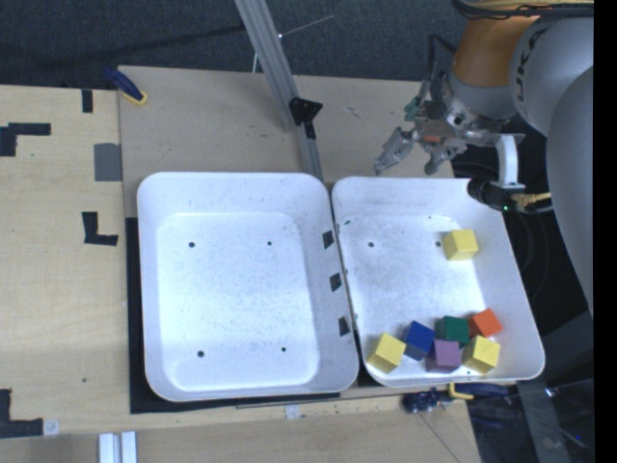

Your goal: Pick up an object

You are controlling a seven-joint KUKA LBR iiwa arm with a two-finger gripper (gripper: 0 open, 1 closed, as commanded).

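**Ana:** Blocks lie in the right bin (501,258). One yellow block (460,244) sits alone toward the bin's far right side. The rest crowd the near edge: a second yellow block (387,352), a blue block (418,338), a green block (451,329), a purple block (445,354), an orange block (486,322) and a third yellow block (484,354), most of them touching a neighbour.

**Ben:** And where is the gripper (415,152)?

**Ana:** It hangs over the bench (212,123) just beyond the far rim of the right bin, on the grey arm (540,56) reaching in from the right. Its fingers look spread apart and nothing sits between them.

**Ben:** So which way does a block lie from the jaws?

**Ana:** Every block lies nearer than the gripper. The lone yellow block is the closest, a little to the right and toward the near side. The cluster is well apart from it, at the bin's near edge.

**Ben:** Which would be the easier target?

**Ana:** I judge the lone yellow block, since it has bare bin floor on all sides. It is roughly cubic, so no long axis matters. The left bin (231,258) holds no blocks.
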